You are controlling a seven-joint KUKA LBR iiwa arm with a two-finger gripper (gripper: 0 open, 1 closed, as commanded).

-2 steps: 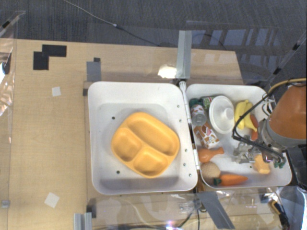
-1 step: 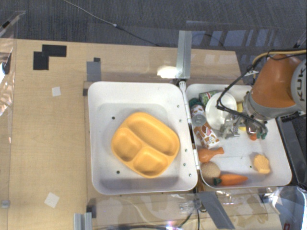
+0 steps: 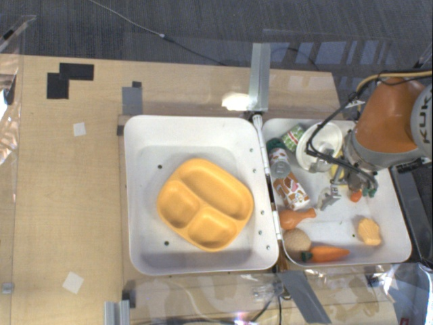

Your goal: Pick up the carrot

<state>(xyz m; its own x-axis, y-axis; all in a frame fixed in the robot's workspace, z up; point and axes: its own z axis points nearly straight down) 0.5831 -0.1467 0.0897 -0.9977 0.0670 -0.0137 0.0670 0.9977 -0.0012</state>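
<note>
Carrot (image 3: 328, 253) flat — long axis left-right, tip right.

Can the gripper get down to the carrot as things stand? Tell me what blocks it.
Probably yes. The carrot lies uncovered along the right bin's near wall, and the gripper hangs just above it.

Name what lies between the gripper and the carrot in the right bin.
In the camera view, bare white bin floor separates the gripper from the carrot; nothing lies between them.

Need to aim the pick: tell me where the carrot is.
The carrot lies along the right bin's near edge, just right of a round brown ball, below the gripper.
</note>
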